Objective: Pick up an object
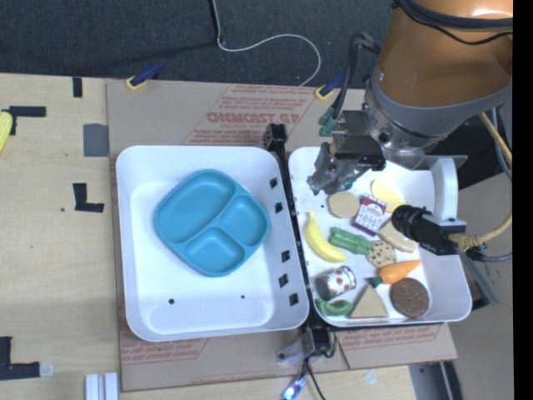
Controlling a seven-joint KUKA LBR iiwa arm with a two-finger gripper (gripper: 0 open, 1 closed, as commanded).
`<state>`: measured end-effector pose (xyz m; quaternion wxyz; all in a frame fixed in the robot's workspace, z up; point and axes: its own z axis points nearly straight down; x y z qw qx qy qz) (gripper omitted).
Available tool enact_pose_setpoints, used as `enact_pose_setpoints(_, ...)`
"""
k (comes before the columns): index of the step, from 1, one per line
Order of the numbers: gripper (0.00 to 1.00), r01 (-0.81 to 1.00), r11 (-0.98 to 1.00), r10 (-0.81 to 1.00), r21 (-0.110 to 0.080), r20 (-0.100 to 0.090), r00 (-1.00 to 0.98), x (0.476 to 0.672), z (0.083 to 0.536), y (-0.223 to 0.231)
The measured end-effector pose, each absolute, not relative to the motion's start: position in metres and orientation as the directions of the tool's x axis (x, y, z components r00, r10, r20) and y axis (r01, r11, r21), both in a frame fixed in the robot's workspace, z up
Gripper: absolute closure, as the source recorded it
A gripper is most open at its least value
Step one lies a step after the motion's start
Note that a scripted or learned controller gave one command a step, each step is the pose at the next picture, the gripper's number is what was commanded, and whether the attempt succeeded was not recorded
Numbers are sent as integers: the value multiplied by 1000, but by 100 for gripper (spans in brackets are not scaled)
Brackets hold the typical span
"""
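Several toy foods crowd my right white bin; the two-finger gripper hangs at its eleven o'clock corner, grip unreadable. I judge approach: next, descend onto the yellow plastic banana at six o'clock.

Wooden desk covered centrally by a cardboard sheet. Two white bins, left bin and right bin, rest side by side on it.

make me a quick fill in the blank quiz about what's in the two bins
1. The blue plate lies in the ____ bin.
2. The banana lies in the right bin beside the ____ wall.
3. The gripper hangs over the ____ bin.
4. The carrot is colored ____.

Missing words: left; left; right; orange
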<state>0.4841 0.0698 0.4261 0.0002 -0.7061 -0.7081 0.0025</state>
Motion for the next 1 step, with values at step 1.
enact_pose_setpoints(1, 100, 1000, 3, 1000, -5, -4, -3, 484, 436, 70)
